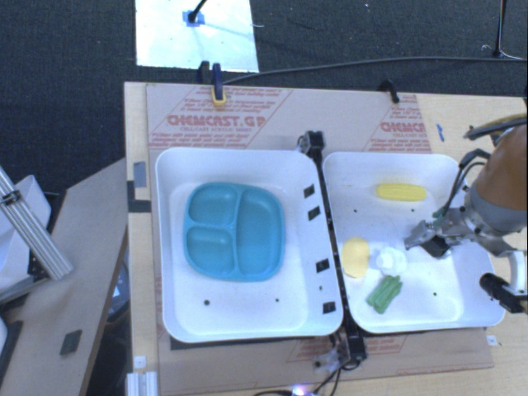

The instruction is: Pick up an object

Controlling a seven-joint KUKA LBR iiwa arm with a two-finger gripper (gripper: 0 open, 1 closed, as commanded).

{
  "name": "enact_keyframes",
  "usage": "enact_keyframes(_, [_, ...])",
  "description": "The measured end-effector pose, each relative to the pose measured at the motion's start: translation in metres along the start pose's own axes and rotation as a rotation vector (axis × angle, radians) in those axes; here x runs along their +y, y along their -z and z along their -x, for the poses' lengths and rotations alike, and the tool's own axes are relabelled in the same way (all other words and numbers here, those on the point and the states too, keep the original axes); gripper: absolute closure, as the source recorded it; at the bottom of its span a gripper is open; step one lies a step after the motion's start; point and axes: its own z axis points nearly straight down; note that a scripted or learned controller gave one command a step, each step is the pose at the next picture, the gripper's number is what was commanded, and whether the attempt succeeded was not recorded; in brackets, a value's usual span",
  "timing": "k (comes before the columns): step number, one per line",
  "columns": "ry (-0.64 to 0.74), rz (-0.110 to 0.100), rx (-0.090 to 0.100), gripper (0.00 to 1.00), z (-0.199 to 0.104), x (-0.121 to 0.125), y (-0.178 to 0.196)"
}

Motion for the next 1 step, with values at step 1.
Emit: enact_keyframes(1, [0.000, 0.007, -0.005, 1.00, 0.0024, 0.0029, 0.0126])
